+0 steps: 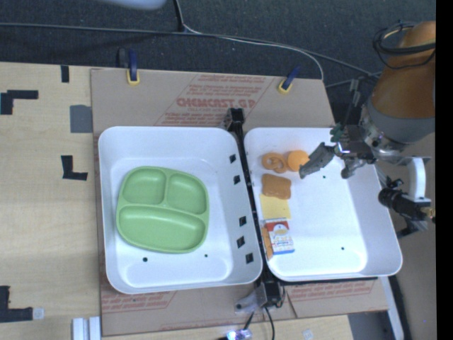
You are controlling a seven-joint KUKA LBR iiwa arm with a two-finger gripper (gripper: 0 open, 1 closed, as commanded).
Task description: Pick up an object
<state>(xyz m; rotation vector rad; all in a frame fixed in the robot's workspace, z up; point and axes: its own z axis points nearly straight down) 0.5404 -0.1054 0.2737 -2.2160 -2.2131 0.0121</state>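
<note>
We've got two white bins side by side: the left bin (113, 261) has a green tray (163, 209) with three sections. The right bin (368, 253) has the food in a row along its left wall: far to near, a pretzel-ish thing (274, 163) touching an orange (296, 159), a brown toast (276, 185), a yellow slice (275, 207), and a small packet (279, 236). The gripper (310, 167) sits just right of the orange; jaws too blurry, we can't tell.
</note>
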